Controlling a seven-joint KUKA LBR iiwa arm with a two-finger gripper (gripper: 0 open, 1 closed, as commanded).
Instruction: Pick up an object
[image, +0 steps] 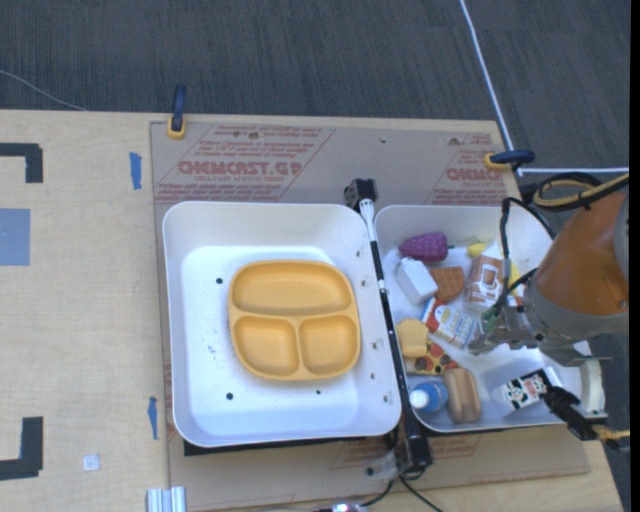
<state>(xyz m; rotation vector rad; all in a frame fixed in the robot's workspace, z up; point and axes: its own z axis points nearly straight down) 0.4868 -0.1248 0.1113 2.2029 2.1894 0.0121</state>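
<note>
At the right of the frame the gripper (487, 338) hangs low over the right bin (520, 225), its jaws down among the clutter near a clear packet (457, 325) with red print; whether they are released or clenched cannot be told, because the grey wrist and the orange band above it cover them. Just above that spot stands a small clear bottle with a brown label (487, 281), with an orange cracker-like square (449, 282) to its left. Further up-left lie a white block (416, 279) and a purple bunch of grapes (424, 246). Left of the jaws, near the bin's left wall, sits a yellow lumpy toy (413, 337), and below it a tan hot-dog bun (462, 394) beside a blue and white round piece (428, 398). At the lower right of the bin lies a small black and white carton (524, 389). The left bin (190, 330) fills the middle of the frame and holds a yellow divided plate (294, 319) with three compartments. Both bins rest on a cardboard sheet (250, 155) on the pale tabletop (70, 330), held at its upper edge by a blue and yellow clamp (178, 110).
</note>
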